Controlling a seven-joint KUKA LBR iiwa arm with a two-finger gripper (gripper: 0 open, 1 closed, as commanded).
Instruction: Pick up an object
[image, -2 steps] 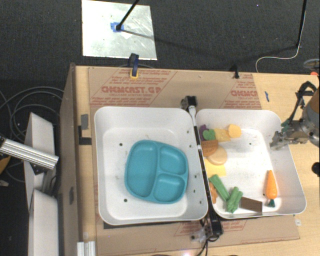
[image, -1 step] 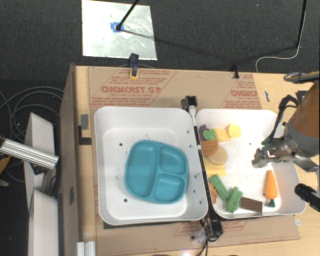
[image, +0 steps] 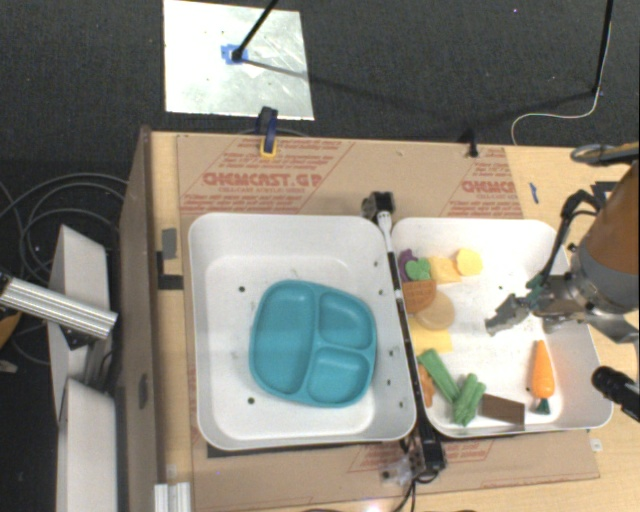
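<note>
On the tabletop (image: 300, 170), the left bin (image: 215, 300) holds a teal divided plate (image: 312, 342). The right bin (image: 530, 240) holds toy food, mostly along its left wall: purple grapes (image: 408, 262), yellow pieces (image: 467, 263), a tan round (image: 435, 312), green beans (image: 466, 396) and a brown block (image: 502, 408). The arm (image: 610, 250) reaches in from the right, low over this bin. Its claw (image: 505, 316) is released, grasping nothing. The carrot (image: 541, 370) lies just right of and below the claw, apart from it.
</note>
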